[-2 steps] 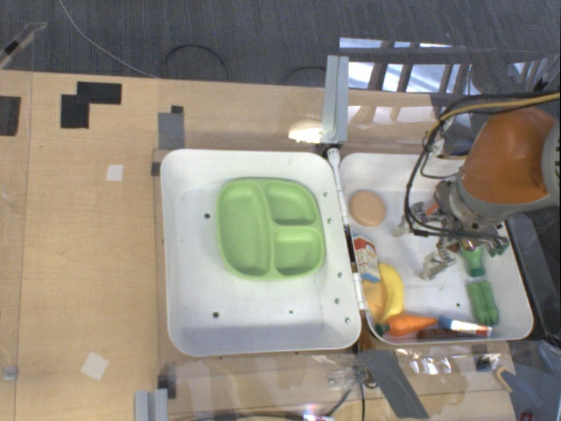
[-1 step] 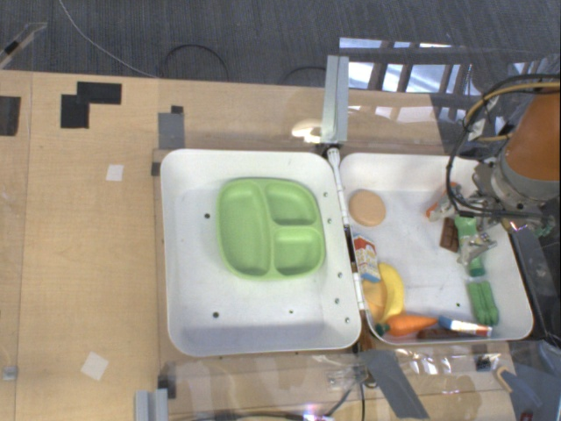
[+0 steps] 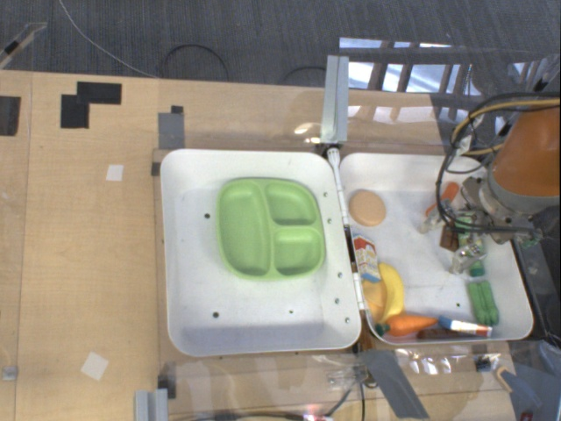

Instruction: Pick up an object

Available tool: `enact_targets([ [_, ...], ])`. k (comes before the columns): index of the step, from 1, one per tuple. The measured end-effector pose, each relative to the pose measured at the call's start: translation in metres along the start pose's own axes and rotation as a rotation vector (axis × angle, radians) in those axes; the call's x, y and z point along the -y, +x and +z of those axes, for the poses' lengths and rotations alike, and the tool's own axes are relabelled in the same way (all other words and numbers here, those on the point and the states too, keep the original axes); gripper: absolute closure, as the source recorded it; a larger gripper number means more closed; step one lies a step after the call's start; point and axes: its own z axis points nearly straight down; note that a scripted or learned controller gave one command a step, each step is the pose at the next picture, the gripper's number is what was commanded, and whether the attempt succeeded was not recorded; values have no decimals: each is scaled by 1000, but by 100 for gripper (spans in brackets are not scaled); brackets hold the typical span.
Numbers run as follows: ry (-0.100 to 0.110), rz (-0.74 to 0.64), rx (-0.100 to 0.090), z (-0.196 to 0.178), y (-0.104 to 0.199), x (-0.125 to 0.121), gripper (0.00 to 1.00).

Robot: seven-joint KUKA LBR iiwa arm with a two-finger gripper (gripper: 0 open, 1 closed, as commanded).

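Taking the right-hand shallow white plastic bin point(image 3: 412, 178) as the landmark: along its near wall lie an orange plastic carrot point(image 3: 410, 324) and, just to the right of it, a slim marker pen with a red tip point(image 3: 463, 326). At the near right corner a ridged green plastic vegetable point(image 3: 482, 302) lies lengthwise. Against the bin's left wall a yellow plastic banana point(image 3: 392, 289) curves beside a small red-and-white printed packet point(image 3: 365, 257), whose label is too small to read. Farther back, near the left wall, sits a round tan disc like a biscuit point(image 3: 367, 208). Over the right half of the bin hangs the grey arm with the orange band point(image 3: 531, 158), its tool point(image 3: 463, 235) low above the bin floor amid cables; whether it is spread or closed cannot be told. To the left of the landmark, the second shallow white bin point(image 3: 188, 314) holds a light green divided plastic plate point(image 3: 268, 227) with three compartments. Both bins rest on the pale wooden worktop point(image 3: 79, 261).
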Motion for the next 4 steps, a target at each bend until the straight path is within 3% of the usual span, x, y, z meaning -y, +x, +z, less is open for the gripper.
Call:
enact_targets([
  [1,-2,-4,4,-2,-6,-76,0],
  [2,2,-161,0,-54,-17,3,0],
  [3,0,-96,1,0,-9,5,0],
  [4,-1,-101,1,0,15,-8,0],
])
